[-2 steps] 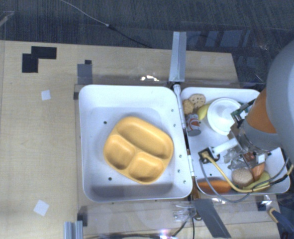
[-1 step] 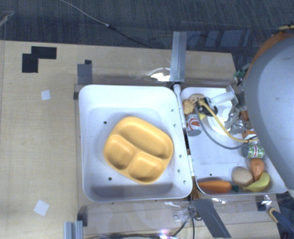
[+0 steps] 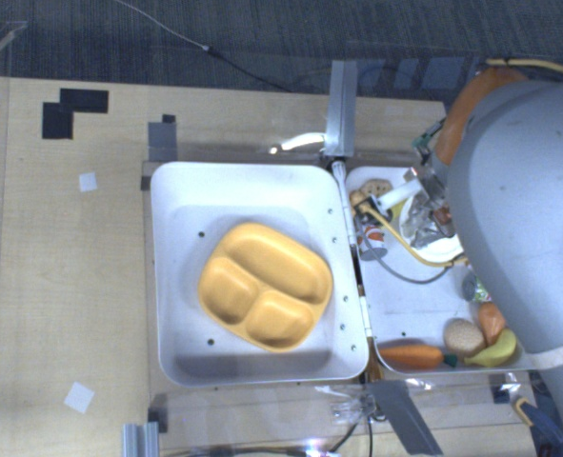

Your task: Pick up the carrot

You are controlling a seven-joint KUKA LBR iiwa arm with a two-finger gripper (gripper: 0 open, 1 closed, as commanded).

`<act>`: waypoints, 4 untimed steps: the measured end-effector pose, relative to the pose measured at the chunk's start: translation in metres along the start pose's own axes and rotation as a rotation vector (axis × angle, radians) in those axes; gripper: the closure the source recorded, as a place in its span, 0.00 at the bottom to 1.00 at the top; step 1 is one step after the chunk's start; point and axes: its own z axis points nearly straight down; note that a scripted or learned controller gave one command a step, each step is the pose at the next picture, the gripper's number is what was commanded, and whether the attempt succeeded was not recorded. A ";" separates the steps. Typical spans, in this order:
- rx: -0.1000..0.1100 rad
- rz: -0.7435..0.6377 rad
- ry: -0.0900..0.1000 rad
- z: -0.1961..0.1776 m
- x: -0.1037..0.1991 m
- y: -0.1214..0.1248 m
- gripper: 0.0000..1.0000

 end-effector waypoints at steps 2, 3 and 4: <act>0.004 0.054 -0.003 -0.088 -0.100 -0.074 0.00; 0.006 0.101 -0.010 -0.085 -0.101 -0.132 0.00; 0.001 0.127 0.000 -0.197 -0.118 -0.079 0.00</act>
